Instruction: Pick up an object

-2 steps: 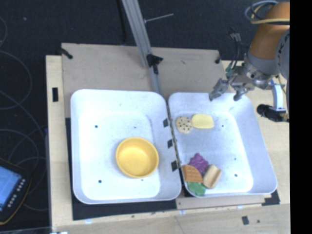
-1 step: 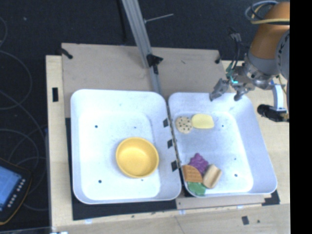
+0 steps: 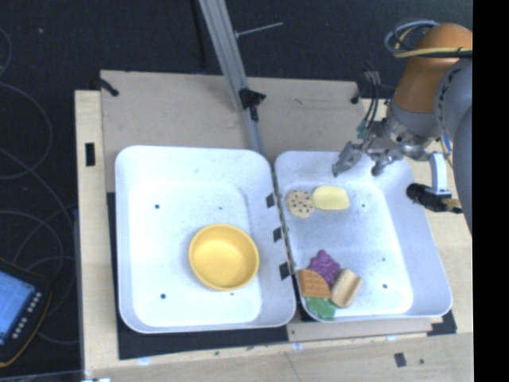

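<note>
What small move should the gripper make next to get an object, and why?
Probably shift toward the yellow piece and descend. The gripper sits open over the right bin's far edge with nothing between its fingers, and that piece, beside the cookie, is the nearest object.

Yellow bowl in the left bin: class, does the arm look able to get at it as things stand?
Probably yes. The bowl sits alone and open from above in the left bin. The end effector hangs over the right bin, so the arm must cross the divide.
</note>
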Available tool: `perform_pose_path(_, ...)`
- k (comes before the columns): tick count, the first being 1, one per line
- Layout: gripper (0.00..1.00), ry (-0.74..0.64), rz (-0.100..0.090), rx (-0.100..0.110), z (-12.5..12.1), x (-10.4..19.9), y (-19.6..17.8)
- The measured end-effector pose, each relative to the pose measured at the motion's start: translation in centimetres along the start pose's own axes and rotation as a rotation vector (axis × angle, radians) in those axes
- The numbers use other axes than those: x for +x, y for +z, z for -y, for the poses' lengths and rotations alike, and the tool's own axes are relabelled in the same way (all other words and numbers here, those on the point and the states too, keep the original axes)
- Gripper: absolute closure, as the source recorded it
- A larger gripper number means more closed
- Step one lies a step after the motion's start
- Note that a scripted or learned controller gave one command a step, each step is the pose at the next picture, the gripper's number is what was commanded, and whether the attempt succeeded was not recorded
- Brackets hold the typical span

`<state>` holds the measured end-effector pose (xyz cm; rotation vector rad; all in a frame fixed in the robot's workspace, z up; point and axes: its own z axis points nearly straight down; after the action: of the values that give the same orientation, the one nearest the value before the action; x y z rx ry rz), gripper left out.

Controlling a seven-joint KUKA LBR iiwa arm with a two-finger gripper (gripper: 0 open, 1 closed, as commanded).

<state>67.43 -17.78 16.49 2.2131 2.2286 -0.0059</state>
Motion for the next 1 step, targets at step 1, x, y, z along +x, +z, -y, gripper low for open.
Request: perform_pose_path(1,0.00,-0.001,-0.001,0.002,0.26,0.10,6.28)
